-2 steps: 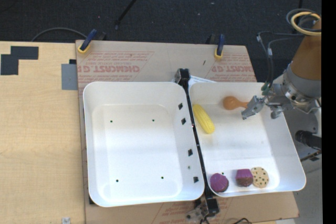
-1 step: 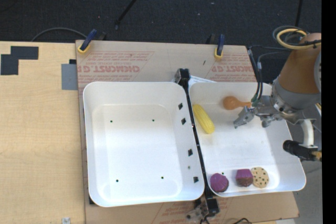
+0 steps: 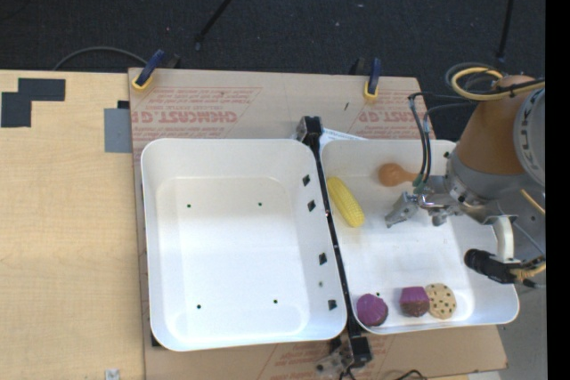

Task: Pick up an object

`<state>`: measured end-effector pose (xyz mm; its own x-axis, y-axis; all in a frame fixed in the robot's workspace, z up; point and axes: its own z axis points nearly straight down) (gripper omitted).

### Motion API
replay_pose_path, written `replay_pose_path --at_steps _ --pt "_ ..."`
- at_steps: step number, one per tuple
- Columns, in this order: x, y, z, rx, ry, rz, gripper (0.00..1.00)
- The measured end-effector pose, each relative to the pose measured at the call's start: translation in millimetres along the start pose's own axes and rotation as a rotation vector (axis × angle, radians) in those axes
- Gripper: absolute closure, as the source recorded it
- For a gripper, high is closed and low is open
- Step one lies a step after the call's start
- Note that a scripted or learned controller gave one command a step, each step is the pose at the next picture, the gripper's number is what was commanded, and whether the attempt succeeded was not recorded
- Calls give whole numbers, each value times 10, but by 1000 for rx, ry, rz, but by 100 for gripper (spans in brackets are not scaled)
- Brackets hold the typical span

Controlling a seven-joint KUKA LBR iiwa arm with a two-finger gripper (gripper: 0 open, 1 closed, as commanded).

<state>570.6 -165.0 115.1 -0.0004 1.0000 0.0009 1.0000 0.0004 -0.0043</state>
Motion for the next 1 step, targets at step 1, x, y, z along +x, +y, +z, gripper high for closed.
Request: replay_pose_path --at_steps 1 --pt "-6 8 -123 -4 -1 1 100"
